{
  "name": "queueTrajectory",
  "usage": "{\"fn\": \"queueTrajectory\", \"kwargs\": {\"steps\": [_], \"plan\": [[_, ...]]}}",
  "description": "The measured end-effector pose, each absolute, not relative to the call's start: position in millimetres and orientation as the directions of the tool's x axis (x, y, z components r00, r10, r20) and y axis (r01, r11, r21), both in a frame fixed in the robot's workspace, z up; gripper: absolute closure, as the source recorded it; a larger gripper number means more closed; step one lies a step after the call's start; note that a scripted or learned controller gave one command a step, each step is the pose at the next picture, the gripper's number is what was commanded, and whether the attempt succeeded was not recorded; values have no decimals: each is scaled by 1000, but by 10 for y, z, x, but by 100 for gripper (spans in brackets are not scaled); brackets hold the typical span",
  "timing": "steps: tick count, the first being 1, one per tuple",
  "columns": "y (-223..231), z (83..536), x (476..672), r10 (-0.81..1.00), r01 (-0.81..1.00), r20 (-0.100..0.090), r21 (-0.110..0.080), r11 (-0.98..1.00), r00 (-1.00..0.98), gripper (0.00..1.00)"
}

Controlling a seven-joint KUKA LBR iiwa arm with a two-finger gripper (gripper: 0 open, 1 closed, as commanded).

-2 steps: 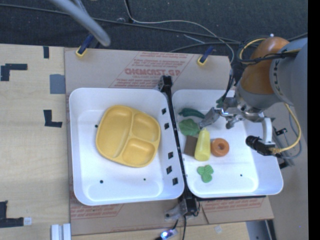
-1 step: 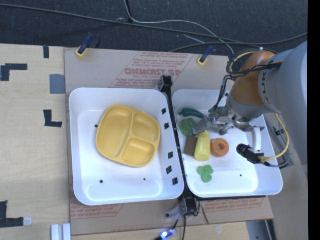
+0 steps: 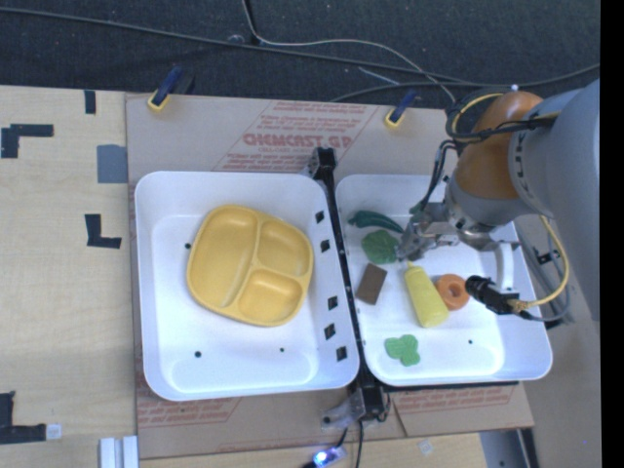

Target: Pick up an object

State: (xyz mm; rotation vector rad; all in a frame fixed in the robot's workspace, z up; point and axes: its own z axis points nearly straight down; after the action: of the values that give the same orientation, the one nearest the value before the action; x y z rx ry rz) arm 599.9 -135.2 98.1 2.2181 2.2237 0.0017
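Observation:
The right bin holds several small objects: a green round piece, a dark green strip, a brown block, a yellow cylinder, an orange ring-shaped piece and a small green leafy piece. My gripper hangs low over the bin's upper middle, just right of the green round piece and above the yellow cylinder. Nothing shows between its tips.
The left bin bears a yellow divided plate. A black divider with clips runs between the bins. The grey arm with its orange band covers the right bin's upper right corner. Cables loop at the right.

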Motion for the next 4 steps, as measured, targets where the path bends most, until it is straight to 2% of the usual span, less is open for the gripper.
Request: {"fn": "queueTrajectory", "kwargs": {"steps": [1,2,3,4], "plan": [[-1317,1608,6030,1000,1000,-1,4,2,-2,100],[-1265,2048,6071,1000,1000,-1,3,2,-2,100],[-1262,2350,6078,1000,1000,0,2,1,-1,100],[-676,2236,6137,1000,1000,0,-1,6,-6,100]]}}
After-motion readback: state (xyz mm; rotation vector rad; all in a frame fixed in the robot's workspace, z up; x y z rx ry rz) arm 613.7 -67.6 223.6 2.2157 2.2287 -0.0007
